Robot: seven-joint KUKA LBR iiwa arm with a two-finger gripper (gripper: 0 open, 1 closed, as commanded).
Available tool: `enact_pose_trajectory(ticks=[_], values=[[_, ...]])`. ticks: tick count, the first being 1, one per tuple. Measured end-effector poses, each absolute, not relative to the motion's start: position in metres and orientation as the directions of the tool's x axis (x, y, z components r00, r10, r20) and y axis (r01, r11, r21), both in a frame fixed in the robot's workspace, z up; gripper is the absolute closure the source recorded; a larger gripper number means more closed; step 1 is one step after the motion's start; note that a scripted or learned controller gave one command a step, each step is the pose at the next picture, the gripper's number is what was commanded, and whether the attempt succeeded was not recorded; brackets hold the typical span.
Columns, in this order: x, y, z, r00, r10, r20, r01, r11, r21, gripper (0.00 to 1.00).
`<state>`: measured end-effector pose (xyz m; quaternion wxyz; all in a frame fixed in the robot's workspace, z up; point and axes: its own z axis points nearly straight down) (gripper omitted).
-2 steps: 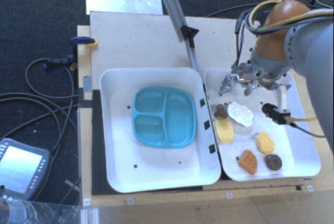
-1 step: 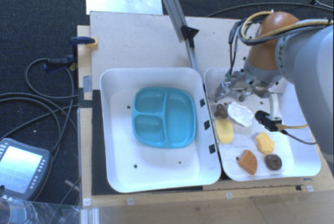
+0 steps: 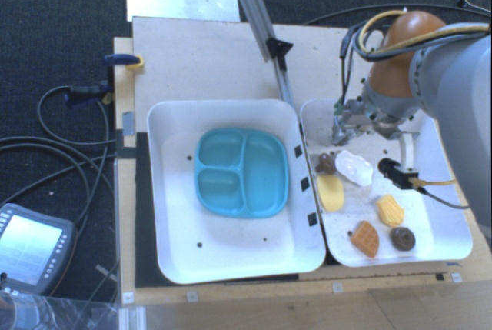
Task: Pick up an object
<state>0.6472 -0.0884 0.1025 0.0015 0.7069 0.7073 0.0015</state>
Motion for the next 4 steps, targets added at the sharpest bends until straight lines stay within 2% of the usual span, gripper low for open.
enact_pose_trajectory(ticks=[3, 4], values=[[0.631, -0.083, 0.253, -0.006, 1.0, 0.0, 1.0, 0.006, 0.007, 1.0], [0.633, -0.031, 0.244, -0.011, 1.0, 0.002, 1.0, 0.011, 0.002, 1.0]])
